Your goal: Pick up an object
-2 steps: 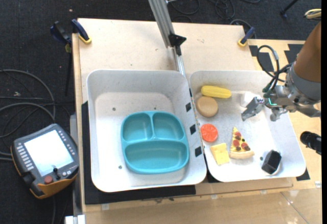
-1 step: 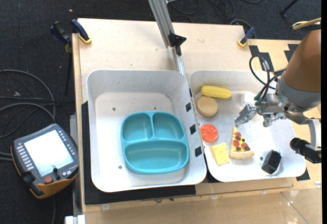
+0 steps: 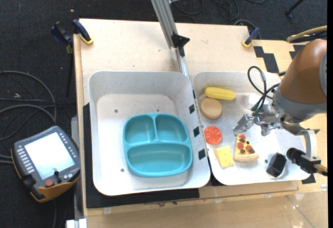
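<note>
In the right bin (image 3: 291, 175) lie several toy foods. A yellow corn cob (image 3: 219, 93) sits at the back, with a tan round bun (image 3: 211, 108) just in front of it. A red tomato slice (image 3: 213, 134) rests near the left wall, and a yellow cheese wedge (image 3: 224, 156) lies in front of that. A pizza slice (image 3: 243, 149) lies beside the cheese. My gripper (image 3: 243, 124) hangs just above the far end of the pizza slice, right of the tomato slice, and nothing shows in its grasp.
The left bin (image 3: 104, 91) holds a teal divided plate (image 3: 156, 144). A slanted metal pole (image 3: 162, 5) runs from the back down to the wall between the bins. Yellow clamps (image 3: 83, 34) grip the bench's back corners. A teach pendant (image 3: 44, 162) lies on the floor to the left.
</note>
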{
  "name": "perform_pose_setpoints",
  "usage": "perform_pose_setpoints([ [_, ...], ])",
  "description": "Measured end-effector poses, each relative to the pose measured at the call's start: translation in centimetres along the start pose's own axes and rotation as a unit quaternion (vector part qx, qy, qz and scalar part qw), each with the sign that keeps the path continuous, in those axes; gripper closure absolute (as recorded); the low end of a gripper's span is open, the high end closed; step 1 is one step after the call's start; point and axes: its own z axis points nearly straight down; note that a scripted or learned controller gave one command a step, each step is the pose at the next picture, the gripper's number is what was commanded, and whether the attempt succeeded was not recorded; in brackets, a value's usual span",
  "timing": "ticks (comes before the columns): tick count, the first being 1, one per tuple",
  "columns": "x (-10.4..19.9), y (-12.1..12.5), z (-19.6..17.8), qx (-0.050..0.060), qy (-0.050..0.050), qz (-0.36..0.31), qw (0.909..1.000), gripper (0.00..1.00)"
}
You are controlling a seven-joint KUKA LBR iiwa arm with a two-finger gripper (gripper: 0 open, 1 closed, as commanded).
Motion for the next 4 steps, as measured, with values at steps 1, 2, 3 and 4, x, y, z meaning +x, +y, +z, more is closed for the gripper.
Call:
perform_pose_setpoints([
  [1,0.9,0.0,4.8,0.000,0.000,0.000,1.0000,0.00],
  [2,0.8,0.1,3.5,-0.003,0.000,0.000,1.0000,1.00],
  [3,1.3,-0.3,-2.5,-0.005,-0.001,-0.002,1.0000,1.00],
  [4,1.3,-0.2,-4.2,-0.004,-0.001,-0.002,1.0000,1.00],
])
